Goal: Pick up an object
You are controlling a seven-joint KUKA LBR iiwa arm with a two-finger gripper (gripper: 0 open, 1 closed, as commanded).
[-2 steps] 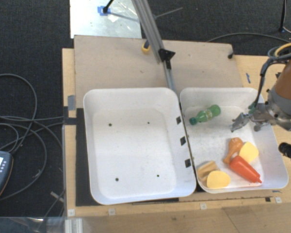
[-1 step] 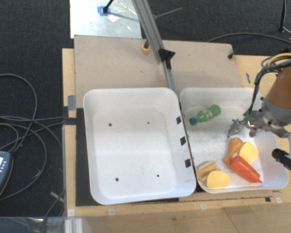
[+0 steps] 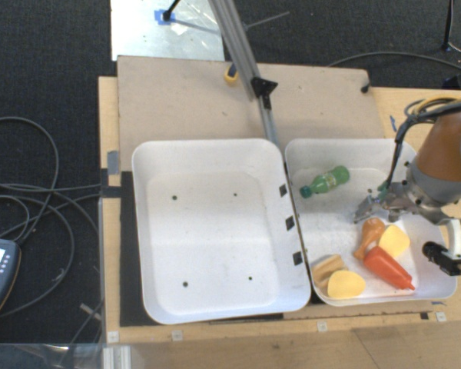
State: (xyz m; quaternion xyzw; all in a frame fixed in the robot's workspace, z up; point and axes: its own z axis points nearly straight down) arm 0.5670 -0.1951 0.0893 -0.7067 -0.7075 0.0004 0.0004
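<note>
In the right bin [image 3: 446,287], nearest the camera, a yellow lemon [image 3: 346,284] is lying beside a tan block [image 3: 327,267]. Behind them a red carrot [image 3: 388,267], a yellow piece [image 3: 394,241] and an orange piece [image 3: 368,237] are clustering. The tool [image 3: 371,208] is hovering just above the orange piece; its state I cannot tell. Farther back a green bottle [image 3: 325,181] is lying.

The grey KUKA arm [image 3: 446,167] carries a broad, rounded orange band above the wrist, with a grey metal collar beneath it. Black cables and a yellow cable loop [image 3: 426,108] over its top. The silvery metal two-finger gripper [image 3: 371,208] shows a small green spot beside it.
</note>
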